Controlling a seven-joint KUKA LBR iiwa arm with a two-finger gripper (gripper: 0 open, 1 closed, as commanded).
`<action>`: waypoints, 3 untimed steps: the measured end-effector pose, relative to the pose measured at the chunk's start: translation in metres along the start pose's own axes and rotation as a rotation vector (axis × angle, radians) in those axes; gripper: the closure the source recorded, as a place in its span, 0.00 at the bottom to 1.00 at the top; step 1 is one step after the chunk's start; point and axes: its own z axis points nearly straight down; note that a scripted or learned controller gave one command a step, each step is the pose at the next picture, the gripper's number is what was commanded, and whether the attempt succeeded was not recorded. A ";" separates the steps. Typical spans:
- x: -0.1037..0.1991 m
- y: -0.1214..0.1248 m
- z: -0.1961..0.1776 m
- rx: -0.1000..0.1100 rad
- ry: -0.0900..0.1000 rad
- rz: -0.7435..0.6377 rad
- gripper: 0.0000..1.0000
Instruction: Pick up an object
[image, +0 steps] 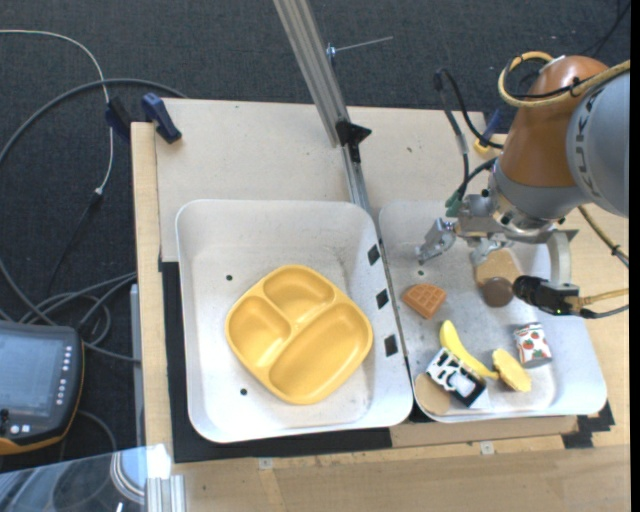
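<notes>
— While you look down at the desk (250, 150), what is the biggest thing you meet?

— You see the two white bins side by side. Your left bin (200, 240) carries a yellow divided plate (298, 332), lying flat near its middle. Your right bin (590, 375) carries all the small things.

— And the arm?

— Your arm (560, 120) reaches in from the right, its orange band high above the right bin's far half. Its gripper (470, 235) hangs over that bin's far left part. Whether the jaws stand wide or narrow, you cannot tell; nothing shows between them.

— Where are the things you could pick?

— All in the right bin. A tan and brown cylinder (494, 277) lies just below the wrist. A waffle (424, 299) sits to its left, near the bin's left wall. Nearer you, a banana (461, 350) lies aslant, a black-and-white piece (456, 378) touching its lower end. A yellow slice (512, 370) lies just right of the banana, and a small strawberry carton (533, 346) stands beside that.
</notes>
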 end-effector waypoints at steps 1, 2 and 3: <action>0.077 -0.004 -0.003 0.007 0.003 -0.001 0.00; 0.072 -0.003 -0.014 0.005 0.000 0.004 1.00; 0.097 -0.042 -0.112 -0.003 0.000 0.005 1.00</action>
